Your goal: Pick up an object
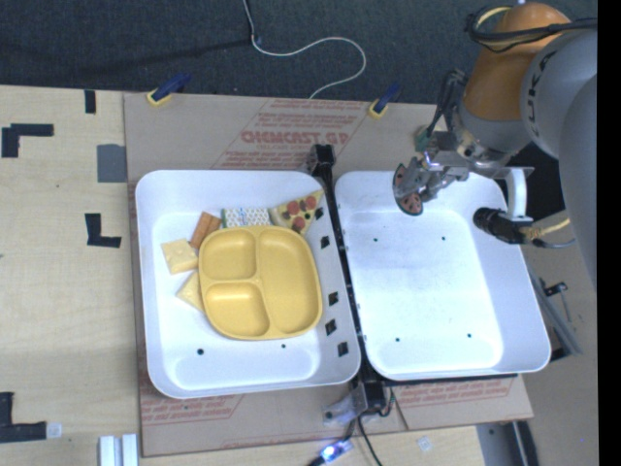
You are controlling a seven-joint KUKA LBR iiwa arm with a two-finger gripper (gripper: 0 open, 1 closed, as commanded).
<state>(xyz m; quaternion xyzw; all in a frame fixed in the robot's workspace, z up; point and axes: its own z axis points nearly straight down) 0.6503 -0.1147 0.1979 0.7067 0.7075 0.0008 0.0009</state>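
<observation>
Gripper [411,194] hovers over the right bin's [505,357] far edge; its grip cannot be told, so nothing looks picked yet.

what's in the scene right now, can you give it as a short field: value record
left bin: holds a yellow divided plate and small flat items
yellow divided plate: three compartments, lying flat, centre of left bin
small flat items: tan, orange and patterned pieces along the plate's upper and left edges, partly under it
right bin: white, bare floor showing
end effector: over the upper left part of the right bin
arm: enters from the right
</observation>
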